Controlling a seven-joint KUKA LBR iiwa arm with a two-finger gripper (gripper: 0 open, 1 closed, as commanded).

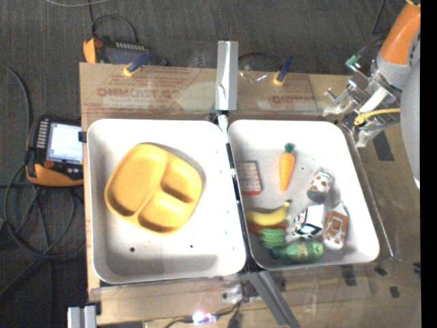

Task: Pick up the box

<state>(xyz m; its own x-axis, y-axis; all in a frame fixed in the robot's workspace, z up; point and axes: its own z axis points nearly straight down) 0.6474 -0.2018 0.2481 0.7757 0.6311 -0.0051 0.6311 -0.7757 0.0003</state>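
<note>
A small orange and white box [334,227] lies near the front right corner of the right bin [355,159]. A flat red and white box [249,178] rests against that bin's left wall. My gripper [354,104] hangs beyond the bin's far right corner, outside the rim and well apart from both boxes. The arm's orange band [401,33] sits above it at the frame's top right. Nothing is visibly held.
The right bin also holds a carrot [287,167], a small can [319,185], a banana [268,216], a black and white carton [308,223], a green bottle [298,252] and green vegetables [272,236]. A yellow divided plate [156,186] lies in the left bin [102,251].
</note>
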